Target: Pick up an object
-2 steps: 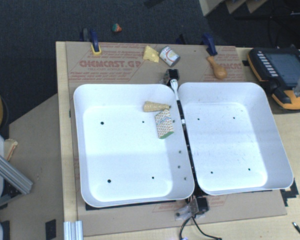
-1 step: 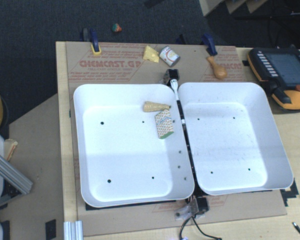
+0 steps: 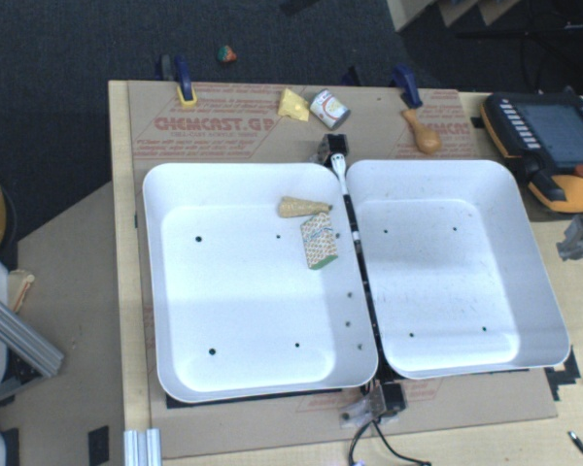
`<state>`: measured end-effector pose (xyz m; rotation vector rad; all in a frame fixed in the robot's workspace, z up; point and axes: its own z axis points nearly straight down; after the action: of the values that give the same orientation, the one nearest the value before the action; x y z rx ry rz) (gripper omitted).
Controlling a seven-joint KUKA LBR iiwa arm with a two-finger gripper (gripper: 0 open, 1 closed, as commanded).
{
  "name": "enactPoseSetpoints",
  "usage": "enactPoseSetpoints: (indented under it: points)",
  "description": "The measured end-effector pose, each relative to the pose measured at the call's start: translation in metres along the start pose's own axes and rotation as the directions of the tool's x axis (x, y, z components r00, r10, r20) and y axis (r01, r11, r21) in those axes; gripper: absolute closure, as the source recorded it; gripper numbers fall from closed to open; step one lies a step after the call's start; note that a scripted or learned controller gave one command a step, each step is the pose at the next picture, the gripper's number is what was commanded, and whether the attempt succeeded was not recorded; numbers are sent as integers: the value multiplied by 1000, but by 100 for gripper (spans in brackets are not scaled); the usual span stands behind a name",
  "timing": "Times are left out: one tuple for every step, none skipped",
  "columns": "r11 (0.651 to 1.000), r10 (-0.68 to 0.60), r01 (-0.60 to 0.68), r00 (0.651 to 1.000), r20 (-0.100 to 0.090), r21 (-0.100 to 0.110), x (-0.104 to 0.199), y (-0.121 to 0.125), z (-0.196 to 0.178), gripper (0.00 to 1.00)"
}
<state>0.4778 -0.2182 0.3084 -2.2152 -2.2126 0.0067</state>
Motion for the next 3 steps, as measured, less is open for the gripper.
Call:
enactPoseSetpoints:
  points:
    - [999, -5, 5, 1000, 13, -33, 19, 0, -199, 100]
    - [1000, -7, 7, 1000, -1, 4, 64, 39, -35, 100]
    - [1000, -11, 12, 1000, -3, 9, 189, -2, 124, 100]
